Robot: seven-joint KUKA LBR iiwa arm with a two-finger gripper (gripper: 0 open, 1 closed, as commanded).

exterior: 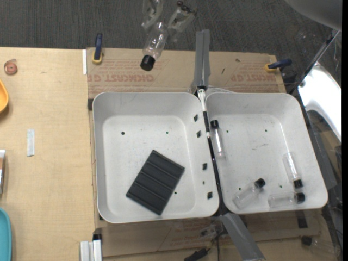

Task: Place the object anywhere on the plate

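Observation:
High above the back rim of the left bin (98, 145), my gripper (163, 22) is shut on a clear plastic vial (156, 42). The vial hangs tilted, its black cap (147, 63) pointing down and to the left over the cardboard behind the bin. The plate (156, 181) is a black ribbed rectangle lying flat on the left bin's floor, toward the front, well below and in front of the gripper. Nothing rests on it.
The right bin (304, 124) holds several more clear vials with black caps: one along its left wall (216, 139), others near the front right (292, 170). A grey divider bar (202, 58) stands between the bins at the back. Clamps (98, 47) pin the cardboard corners.

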